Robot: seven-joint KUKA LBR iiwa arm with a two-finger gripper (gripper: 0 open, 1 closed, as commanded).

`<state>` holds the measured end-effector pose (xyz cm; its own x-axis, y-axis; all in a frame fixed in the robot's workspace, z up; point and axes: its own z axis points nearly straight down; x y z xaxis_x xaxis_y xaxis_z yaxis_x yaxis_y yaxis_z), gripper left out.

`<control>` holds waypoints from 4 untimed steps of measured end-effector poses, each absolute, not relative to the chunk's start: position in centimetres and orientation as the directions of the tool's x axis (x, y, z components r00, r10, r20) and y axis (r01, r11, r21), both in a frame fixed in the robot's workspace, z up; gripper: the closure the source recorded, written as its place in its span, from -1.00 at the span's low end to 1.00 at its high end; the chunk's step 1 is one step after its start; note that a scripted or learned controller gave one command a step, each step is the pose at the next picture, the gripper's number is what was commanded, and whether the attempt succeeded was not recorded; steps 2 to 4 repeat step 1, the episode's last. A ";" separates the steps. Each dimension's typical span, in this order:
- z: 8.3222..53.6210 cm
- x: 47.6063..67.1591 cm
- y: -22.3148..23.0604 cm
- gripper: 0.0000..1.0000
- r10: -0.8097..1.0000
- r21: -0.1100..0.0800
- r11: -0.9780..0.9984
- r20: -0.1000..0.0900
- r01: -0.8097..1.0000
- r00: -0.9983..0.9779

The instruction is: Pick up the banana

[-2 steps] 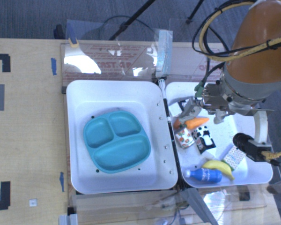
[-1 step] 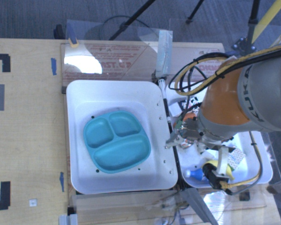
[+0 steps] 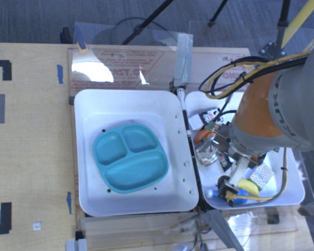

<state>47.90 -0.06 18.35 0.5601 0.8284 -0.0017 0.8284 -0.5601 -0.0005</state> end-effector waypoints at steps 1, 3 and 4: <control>19.4 47.9 0.8 -1.00 0.752 0.000 -0.660 -0.001 0.752 0.660; 19.4 47.9 0.8 -1.00 0.752 0.000 -0.660 -0.001 0.752 0.660; 19.4 47.9 0.8 -1.00 0.752 0.000 -0.660 -0.001 0.752 0.660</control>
